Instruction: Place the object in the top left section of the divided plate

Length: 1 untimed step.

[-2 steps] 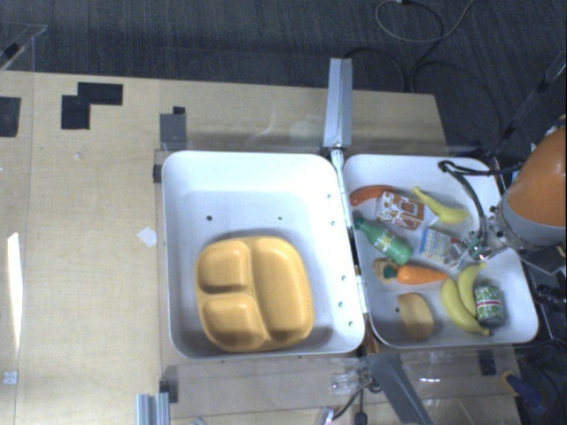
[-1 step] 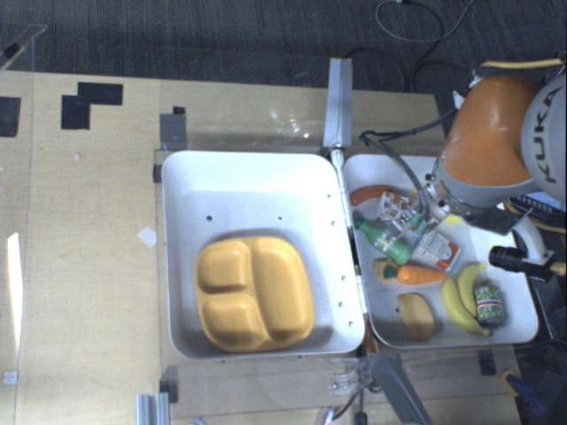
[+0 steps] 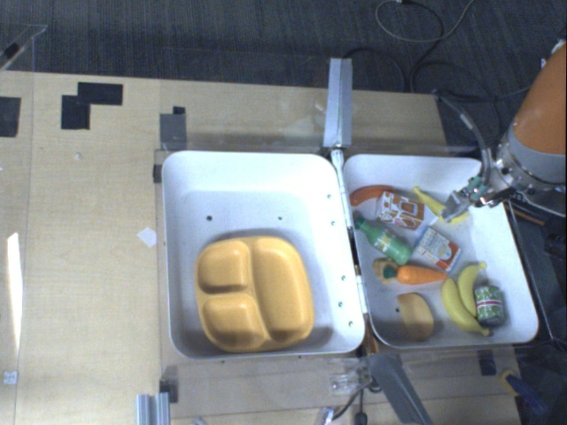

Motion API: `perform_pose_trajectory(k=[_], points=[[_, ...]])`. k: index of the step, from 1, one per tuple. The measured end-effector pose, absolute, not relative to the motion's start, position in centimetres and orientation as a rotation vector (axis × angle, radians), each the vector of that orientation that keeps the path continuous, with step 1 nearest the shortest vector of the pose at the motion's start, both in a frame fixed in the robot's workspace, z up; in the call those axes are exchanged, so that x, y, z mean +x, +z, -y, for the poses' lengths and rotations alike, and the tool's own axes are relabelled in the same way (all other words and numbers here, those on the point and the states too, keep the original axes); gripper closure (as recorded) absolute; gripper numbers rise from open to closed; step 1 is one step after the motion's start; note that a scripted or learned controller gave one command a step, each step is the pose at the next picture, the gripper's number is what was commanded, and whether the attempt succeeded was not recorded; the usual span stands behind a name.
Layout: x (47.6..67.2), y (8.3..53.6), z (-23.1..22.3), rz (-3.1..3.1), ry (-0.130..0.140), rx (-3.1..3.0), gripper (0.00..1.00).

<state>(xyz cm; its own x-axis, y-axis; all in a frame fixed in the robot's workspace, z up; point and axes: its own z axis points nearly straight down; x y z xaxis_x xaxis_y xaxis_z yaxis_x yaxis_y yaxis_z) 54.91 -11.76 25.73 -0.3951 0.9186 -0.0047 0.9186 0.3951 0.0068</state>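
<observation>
Glossy yellow plastic divided plate (image 3: 254, 290) in smooth white bin (image 3: 182, 237).

Fixed overhead camera — slanted over both bins (image 3: 177, 237).

— What lies beyond the worktop (image 3: 80, 237)?
— Dark grey carpet (image 3: 221, 11), with a thin cable (image 3: 425, 16) looped across it.
— And the worktop itself?
— Pale wood, black patches (image 3: 89, 103) near its far left.

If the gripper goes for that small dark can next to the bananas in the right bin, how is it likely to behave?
The can looks rigid and cylindrical, so it probably won't deform. It seems to lie tipped against the bananas, so a nudge may roll it along the right bin. Its smooth curved wall may slip between fingers unless gripped squarely.
</observation>
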Motion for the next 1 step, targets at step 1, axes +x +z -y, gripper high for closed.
perform_pose_trajectory(k=[1], points=[[54.01, 23.29, 13.85, -2.145, 0.003, 2.291, 1.00]])
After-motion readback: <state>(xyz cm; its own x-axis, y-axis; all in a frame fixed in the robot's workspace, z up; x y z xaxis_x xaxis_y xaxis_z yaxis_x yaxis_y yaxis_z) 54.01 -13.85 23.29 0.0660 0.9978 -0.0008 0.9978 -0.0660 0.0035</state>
